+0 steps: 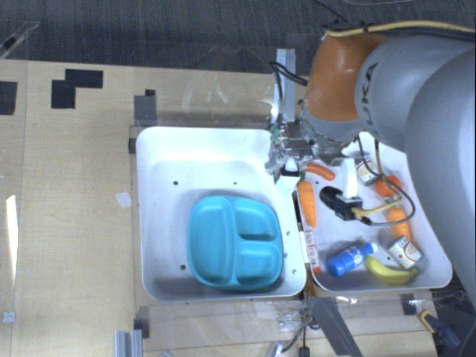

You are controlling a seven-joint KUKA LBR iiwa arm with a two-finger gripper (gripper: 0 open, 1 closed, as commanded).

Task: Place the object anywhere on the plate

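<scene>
A light blue plate with three compartments lies in the left bin, towards its front, with nothing on it. My gripper hangs over the divider between the two bins, behind and to the right of the plate. Just in front of the gripper, an orange carrot lies along the left wall of the right bin. A small red-orange piece sits right beside the gripper.
The right bin also holds a blue bottle, a yellow banana, a small carton and other orange pieces. The grey arm covers the bin's back right part.
</scene>
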